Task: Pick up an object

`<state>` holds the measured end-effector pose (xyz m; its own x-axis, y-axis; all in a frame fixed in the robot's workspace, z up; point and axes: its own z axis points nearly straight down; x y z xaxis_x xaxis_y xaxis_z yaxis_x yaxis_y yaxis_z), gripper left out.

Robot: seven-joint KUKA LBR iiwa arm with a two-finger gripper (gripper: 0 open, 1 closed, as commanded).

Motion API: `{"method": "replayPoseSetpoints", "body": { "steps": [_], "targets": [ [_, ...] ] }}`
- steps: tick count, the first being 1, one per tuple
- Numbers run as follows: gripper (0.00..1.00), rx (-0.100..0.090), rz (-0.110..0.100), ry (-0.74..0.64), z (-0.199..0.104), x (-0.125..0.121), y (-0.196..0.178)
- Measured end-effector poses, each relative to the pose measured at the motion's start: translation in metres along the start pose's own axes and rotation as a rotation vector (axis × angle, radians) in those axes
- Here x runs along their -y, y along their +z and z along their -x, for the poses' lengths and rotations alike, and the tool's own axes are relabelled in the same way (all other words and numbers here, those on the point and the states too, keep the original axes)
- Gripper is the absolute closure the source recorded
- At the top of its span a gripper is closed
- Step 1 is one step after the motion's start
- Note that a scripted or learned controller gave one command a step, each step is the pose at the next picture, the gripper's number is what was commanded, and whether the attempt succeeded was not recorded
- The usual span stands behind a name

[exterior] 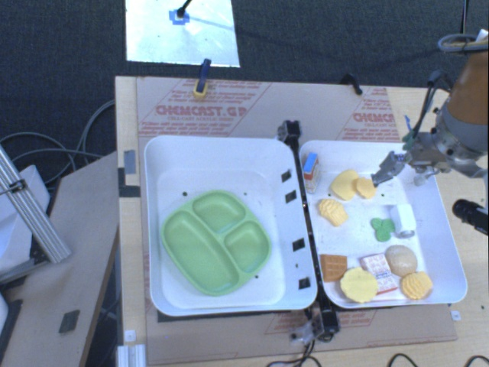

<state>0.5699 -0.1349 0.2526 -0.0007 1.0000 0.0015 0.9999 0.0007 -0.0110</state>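
My gripper (pixel 402 176) hangs over the upper right of the right bin (pixel 447 239), its fingers spread open with nothing between them. The left fingertip (pixel 381 175) is just above and to the right of a small yellow piece (pixel 365 189), which lies beside a larger yellow wedge (pixel 344 183). Below the gripper lie a white block (pixel 403 220) and a small green piece (pixel 380 228). Lower in the bin are a beige egg-shaped item (pixel 401 260), a red-and-white packet (pixel 378 271), a yellow round (pixel 359 285) and a ridged yellow shell (pixel 416 285).
A ridged yellow piece (pixel 331 211), a brown cracker (pixel 334 266) and a blue-and-orange box (pixel 309 166) lie along the right bin's left side. The left bin (pixel 176 167) holds a green divided plate (pixel 216 241). A black divider (pixel 299 205) runs between the bins.
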Motion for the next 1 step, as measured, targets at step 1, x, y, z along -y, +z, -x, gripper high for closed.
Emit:
{"method": "replayPoseSetpoints", "body": {
  "steps": [1],
  "targets": [
    [0.0,0.002,0.013,-0.002,-0.0003,-0.0021,-0.007]
  ]
}}
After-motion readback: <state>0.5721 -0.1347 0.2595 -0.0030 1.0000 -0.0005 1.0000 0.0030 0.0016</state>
